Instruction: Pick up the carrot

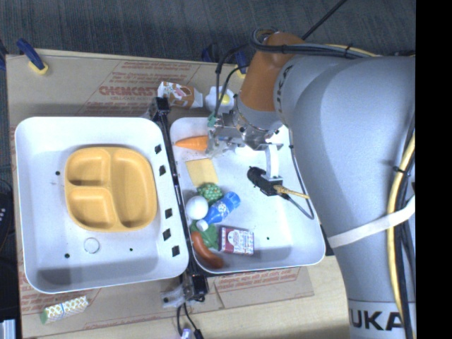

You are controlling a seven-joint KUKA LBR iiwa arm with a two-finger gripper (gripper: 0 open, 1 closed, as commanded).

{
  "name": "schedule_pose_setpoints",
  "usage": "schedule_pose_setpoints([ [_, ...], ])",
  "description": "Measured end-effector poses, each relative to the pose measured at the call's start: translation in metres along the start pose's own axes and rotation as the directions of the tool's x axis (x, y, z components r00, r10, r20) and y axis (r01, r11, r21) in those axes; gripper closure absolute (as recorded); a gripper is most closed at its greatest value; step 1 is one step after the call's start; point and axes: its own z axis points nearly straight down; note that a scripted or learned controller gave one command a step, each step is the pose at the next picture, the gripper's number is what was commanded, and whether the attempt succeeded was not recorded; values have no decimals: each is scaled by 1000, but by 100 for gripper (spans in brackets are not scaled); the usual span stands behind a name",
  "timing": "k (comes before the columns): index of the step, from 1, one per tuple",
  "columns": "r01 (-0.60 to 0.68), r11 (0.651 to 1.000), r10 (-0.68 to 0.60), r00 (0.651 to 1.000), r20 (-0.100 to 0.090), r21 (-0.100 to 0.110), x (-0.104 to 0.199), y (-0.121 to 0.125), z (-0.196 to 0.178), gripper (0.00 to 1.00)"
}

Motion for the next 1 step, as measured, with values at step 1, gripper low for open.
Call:
schedule_pose_setpoints([
  [1,-71,997,71,997,0,-3,12,-20,6,100],
])
